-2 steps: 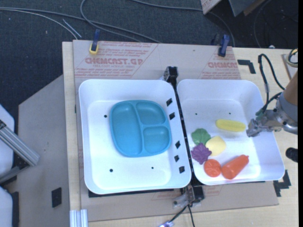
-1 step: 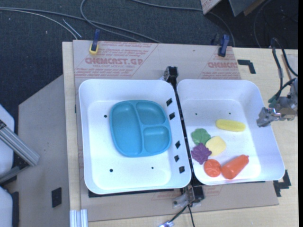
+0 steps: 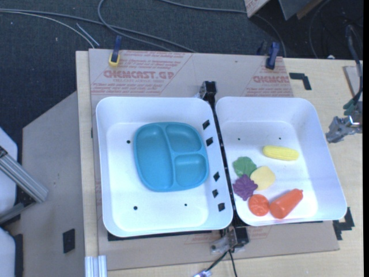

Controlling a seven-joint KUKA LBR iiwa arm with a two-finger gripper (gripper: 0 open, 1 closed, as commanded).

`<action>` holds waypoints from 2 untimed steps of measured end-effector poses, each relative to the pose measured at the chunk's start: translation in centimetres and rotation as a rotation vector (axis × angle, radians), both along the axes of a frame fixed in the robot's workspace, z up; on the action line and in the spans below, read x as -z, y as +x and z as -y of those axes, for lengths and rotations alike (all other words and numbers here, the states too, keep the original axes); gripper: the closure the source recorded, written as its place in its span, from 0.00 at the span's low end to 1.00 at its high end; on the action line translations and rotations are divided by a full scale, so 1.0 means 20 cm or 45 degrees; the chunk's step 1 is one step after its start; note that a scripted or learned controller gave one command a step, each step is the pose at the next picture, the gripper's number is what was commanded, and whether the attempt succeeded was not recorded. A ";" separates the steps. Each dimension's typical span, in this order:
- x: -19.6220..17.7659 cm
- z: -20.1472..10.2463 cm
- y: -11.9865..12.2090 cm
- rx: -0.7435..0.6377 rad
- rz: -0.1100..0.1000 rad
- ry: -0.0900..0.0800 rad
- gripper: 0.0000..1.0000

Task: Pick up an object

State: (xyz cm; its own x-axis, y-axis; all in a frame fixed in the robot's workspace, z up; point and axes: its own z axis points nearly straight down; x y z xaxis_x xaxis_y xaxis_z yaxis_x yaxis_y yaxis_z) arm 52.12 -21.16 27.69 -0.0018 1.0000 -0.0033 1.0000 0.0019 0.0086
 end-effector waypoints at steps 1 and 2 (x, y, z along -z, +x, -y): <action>0.05 -0.31 0.06 -0.006 -0.012 0.007 1.00; 0.11 -0.52 0.12 -0.005 -0.014 0.008 1.00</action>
State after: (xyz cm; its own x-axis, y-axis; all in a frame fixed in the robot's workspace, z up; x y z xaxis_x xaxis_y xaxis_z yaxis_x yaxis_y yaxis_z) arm 54.47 -10.71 25.57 -0.0055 1.0000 0.0028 1.0000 0.0055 -0.0023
